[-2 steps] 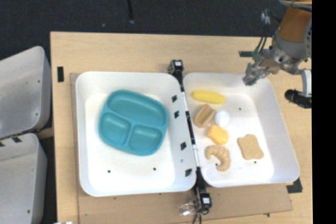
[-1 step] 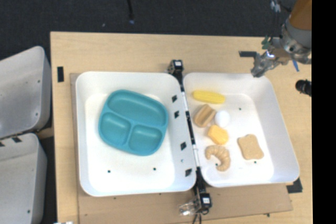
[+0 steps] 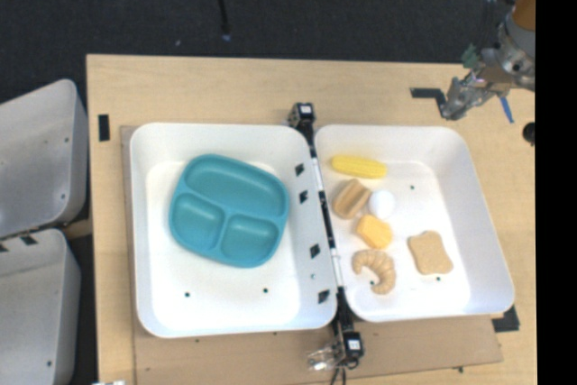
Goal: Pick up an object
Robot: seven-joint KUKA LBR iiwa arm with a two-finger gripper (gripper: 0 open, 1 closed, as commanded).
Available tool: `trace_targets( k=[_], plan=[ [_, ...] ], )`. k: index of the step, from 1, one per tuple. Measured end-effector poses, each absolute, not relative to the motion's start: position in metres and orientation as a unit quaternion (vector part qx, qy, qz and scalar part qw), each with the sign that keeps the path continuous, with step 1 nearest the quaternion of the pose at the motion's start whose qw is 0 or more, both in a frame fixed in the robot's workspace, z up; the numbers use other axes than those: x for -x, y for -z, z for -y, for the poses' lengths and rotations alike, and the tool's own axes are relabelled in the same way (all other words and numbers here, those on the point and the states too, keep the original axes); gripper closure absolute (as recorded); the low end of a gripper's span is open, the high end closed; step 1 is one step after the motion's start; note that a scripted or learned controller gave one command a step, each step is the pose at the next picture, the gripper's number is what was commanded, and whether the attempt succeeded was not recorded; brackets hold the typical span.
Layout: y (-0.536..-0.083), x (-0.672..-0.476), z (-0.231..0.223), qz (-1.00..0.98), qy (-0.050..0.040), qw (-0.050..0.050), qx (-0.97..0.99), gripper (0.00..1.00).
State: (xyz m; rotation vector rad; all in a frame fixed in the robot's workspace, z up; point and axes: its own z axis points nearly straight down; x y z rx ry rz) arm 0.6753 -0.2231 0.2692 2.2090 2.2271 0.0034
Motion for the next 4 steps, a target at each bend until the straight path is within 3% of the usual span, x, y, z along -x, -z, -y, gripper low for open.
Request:
trace_targets(
  k=[1,4],
  plan=[
    [-0.264,-0.66,0.168,-0.709,0.0,0.0,-0.705,1.0],
    [-0.271,-0.655,-0.009,-0.71,0.0001,-0.001,-0.705,1.0]
  ],
)
